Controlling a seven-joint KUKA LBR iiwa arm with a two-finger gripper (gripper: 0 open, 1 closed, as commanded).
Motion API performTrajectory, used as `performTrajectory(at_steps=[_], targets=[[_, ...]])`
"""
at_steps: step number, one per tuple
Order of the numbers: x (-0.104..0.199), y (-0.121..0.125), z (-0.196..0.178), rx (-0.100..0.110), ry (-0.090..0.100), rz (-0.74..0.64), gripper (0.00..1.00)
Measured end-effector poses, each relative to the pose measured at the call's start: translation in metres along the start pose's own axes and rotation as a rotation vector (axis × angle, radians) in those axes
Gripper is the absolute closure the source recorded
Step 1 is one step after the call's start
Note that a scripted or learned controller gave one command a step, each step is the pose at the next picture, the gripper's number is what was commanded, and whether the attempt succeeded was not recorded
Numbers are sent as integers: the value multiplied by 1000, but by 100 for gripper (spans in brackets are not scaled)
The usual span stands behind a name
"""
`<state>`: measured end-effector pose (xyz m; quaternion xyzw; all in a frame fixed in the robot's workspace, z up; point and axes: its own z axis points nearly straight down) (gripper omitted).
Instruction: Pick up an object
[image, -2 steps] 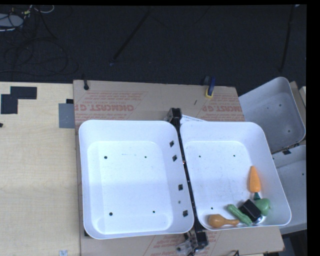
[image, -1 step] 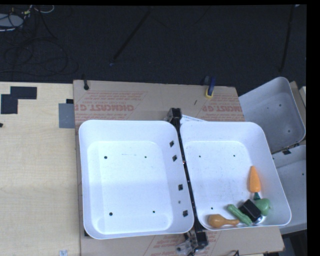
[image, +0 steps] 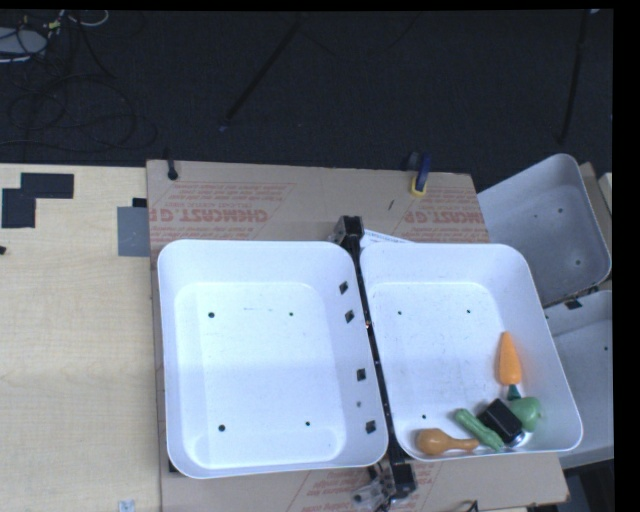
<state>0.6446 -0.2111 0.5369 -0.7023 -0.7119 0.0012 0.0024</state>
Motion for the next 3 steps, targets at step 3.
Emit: performTrajectory(at_steps=[3], targets=[[0, 0, 0, 0, 0, -1, 100]])
